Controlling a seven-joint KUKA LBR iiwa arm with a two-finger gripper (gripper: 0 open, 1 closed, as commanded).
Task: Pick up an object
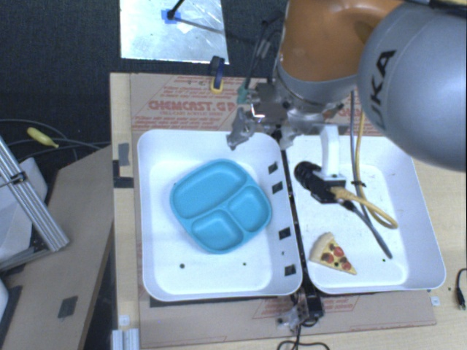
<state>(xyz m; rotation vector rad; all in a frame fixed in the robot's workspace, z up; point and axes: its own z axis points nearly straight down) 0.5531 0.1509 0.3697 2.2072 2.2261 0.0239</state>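
A light blue divided plate [220,205] lies tilted in the middle of the left bin [157,166]. Near the front of the right bin [408,195] rests a toy pizza slice [333,254]. My gripper [243,132] hangs over the back edge of the left bin, close to the wall between the two bins. It sits just beyond the plate's far right corner and apart from it. Nothing shows in its grasp. The big grey and orange arm above hides the back of the right bin.
Both bins stand on a printed cardboard sheet [182,104]. A shiny foil sheet [171,20] lies behind them, with a small blue and yellow clip [217,74] at its near edge. An aluminium frame [25,203] stands at the left.
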